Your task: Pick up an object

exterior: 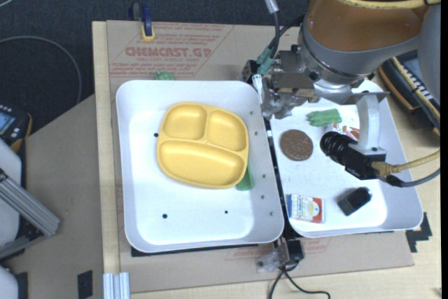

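Gripper [276, 103] is low over the seam between the two bins, at the back-left corner of the right bin [400, 215]. Open or closed: can't tell from this angle.

Left to right:
- Blue-and-yellow clamp [145, 19] is on the back edge of the brown board [189, 45] under the bins.
- Left bin [133, 171]: yellow three-compartment plate [203, 145] lies flat, a bit back of centre. Green scrap [244, 183] pokes out from under its front-right edge, next to the bin wall.
- Right bin, candidates:
  - Brown disc [297, 145] is just in front of the gripper, not touching it.
  - Green piece [323, 117] is just to the gripper's right, near the back.
  - White card with blue and orange print [306, 208] is at front-left, by the rim.
  - Black block [354, 200] is right of the card, with a gap between them.
  - Red-and-white item [346, 129] is mostly hidden, type unclear.
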`<control>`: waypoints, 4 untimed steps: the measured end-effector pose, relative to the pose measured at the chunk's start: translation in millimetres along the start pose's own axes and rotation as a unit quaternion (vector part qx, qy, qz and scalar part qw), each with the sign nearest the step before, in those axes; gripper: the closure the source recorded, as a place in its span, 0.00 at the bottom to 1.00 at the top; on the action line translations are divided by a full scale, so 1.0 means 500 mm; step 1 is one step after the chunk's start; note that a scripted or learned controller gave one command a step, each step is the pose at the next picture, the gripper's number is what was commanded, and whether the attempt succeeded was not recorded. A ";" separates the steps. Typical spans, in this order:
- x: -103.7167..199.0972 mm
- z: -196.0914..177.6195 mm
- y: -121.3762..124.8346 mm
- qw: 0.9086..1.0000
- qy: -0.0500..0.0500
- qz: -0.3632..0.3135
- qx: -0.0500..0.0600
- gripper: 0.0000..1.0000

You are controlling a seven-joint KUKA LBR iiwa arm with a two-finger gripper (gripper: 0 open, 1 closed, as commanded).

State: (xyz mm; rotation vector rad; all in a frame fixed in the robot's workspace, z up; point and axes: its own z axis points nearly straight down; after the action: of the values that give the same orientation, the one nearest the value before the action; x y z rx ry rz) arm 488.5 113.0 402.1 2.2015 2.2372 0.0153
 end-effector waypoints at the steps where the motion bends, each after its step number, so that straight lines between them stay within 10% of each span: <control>1: -0.119 -0.087 -0.019 1.000 -0.002 0.011 0.000 1.00; 3: -0.092 -0.083 -0.018 1.000 -0.002 0.007 0.002 1.00; 4: -0.196 -0.034 -0.022 1.000 -0.003 0.011 0.007 1.00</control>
State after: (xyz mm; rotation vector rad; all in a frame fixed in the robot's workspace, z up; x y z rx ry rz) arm 479.1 14.6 418.7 2.2294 2.2167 -0.0058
